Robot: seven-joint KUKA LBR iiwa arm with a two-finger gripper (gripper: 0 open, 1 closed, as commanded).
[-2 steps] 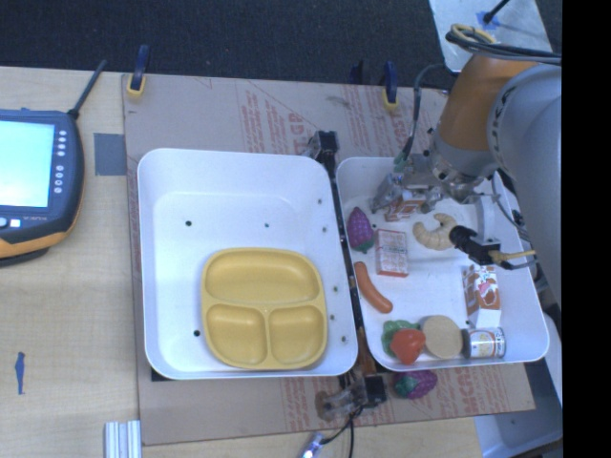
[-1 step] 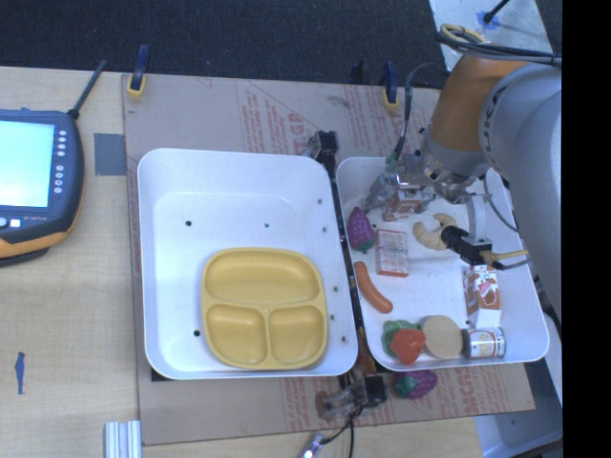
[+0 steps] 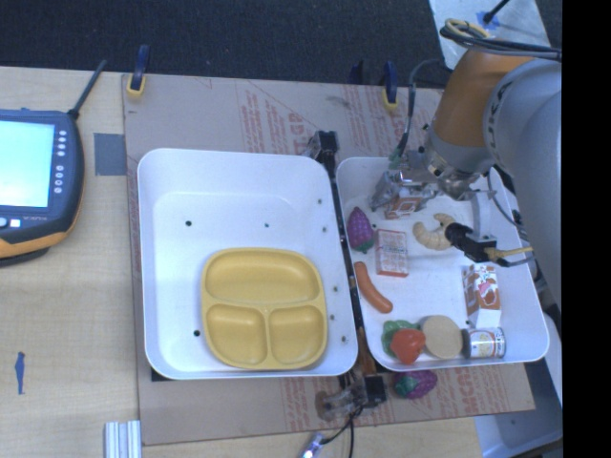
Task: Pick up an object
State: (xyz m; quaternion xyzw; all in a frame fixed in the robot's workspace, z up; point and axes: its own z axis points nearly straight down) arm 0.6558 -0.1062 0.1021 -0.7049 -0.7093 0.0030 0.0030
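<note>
Teach pendant point(image 3: 33, 181) left on bench; blue clamps point(image 3: 139, 70) on cardboard's point(image 3: 277, 113) far edge.

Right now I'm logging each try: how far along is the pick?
Done: the arm has reached the right bin, its gripper low at the far end, over a small packet. In hand: nothing visibly held. Left: gripping and lifting; the hot dog, croissant and can lie loose.

free: left bin point(image 3: 172, 198) far half | blocked: yellow tray point(image 3: 264, 308) near half; right bin point(image 3: 530, 332) crowded
</note>
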